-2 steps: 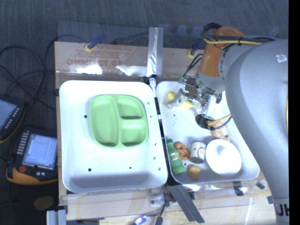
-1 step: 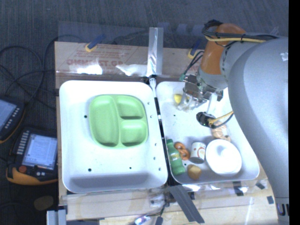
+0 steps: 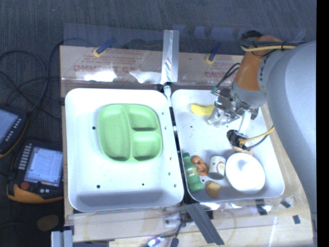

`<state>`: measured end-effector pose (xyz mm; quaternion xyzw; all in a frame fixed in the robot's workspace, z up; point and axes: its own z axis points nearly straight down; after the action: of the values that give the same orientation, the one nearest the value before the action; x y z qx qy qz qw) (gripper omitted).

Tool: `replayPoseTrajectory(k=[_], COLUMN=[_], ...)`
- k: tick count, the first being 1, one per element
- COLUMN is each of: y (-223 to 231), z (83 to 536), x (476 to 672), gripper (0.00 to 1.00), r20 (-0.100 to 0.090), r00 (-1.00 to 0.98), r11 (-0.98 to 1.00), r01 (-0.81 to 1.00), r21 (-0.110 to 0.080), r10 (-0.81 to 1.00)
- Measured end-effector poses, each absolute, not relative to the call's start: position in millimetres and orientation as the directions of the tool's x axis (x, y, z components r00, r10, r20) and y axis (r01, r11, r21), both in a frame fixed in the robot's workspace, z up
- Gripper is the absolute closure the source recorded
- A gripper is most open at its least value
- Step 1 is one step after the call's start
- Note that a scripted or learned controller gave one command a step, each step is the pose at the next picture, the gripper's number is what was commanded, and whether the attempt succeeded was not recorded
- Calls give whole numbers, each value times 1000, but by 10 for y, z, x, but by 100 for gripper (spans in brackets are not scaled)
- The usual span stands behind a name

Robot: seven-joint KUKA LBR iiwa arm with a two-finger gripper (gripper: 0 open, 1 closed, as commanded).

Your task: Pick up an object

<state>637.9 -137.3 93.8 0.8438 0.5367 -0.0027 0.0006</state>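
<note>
My gripper (image 3: pixel 218 116) hangs low over the back of the right bin (image 3: pixel 181 138), just right of a yellow banana-like piece (image 3: pixel 200 108). Its metal fingers point down-left near that piece, and nothing visibly sits between them. Along the bin's front lie a green bottle (image 3: pixel 190 175), an orange pretzel-shaped toy (image 3: pixel 198 163), a small white cup with a red label (image 3: pixel 217 166), a white bowl (image 3: pixel 245 172) and a brown rounded item (image 3: pixel 213 189).
The left bin (image 3: pixel 82 189) holds a green divided plate (image 3: pixel 129 131). A black and yellow cable end (image 3: pixel 239 138) trails from the wrist over the right bin. A tablet and a pendant (image 3: pixel 36 166) lie on the floor at left.
</note>
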Motion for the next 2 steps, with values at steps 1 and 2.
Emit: replayPoseTrajectory(k=[1,2], y=[-543,199], z=[1834,2433], x=[6652,6485], gripper=[100,100], r20=[-5,-4], r00=[768,943], r11=[-768,-943], r01=[641,332], r21=[0,-3], r10=[641,332])
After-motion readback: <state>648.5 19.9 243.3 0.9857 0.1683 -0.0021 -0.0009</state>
